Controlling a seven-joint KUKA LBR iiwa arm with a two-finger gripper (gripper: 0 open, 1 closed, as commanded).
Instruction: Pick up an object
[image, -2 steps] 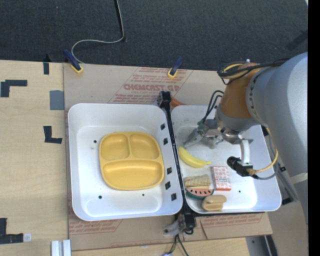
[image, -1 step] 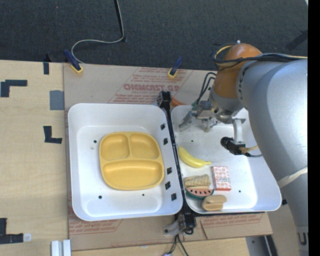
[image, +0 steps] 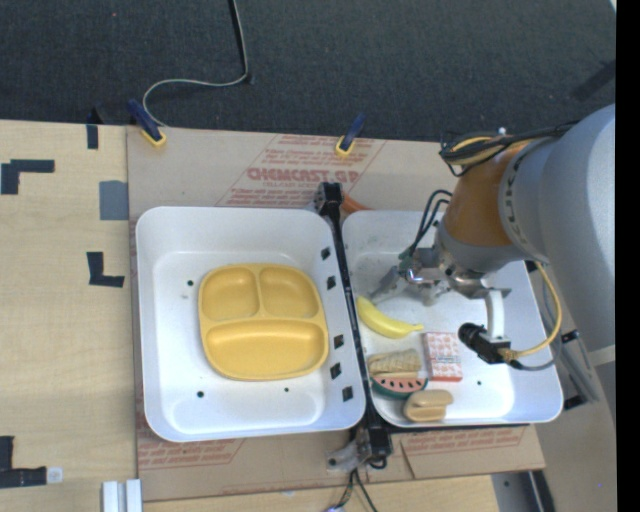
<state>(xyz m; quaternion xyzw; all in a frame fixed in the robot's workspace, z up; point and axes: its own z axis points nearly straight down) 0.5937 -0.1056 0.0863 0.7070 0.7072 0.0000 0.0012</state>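
You are looking down on a cardboard-covered bench (image: 260, 175) set against dark carpet, with a thin white cable (image: 200, 85) looping across the carpet and two blue-and-yellow clamps (image: 147, 121) pinning the cardboard's far edge. In the left bin (image: 160, 330) you have a yellow divided plate (image: 264, 321), lying flat near the middle with its three compartments facing up. A black divider (image: 340, 290) runs between the two bins. In the right bin (image: 530, 390) the objects cluster at the near left: a yellow banana (image: 385, 318) lies closest to the divider, below it a tan cracker-like piece (image: 396, 361) touches a watermelon slice (image: 399, 384), a bread roll (image: 429, 404) sits at the near rim, and a small pink-and-white box (image: 442, 356) lies just right of the cracker. The gripper (image: 390, 285) reaches down from the arm (image: 520, 210) into the bin's far half, its metal tip pointing left toward the divider, just above the banana's upper end and apart from it. You cannot tell from this angle how wide it is set, and nothing is seen caught in it. All the objects rest on the bin floor, on the near side of the gripper.
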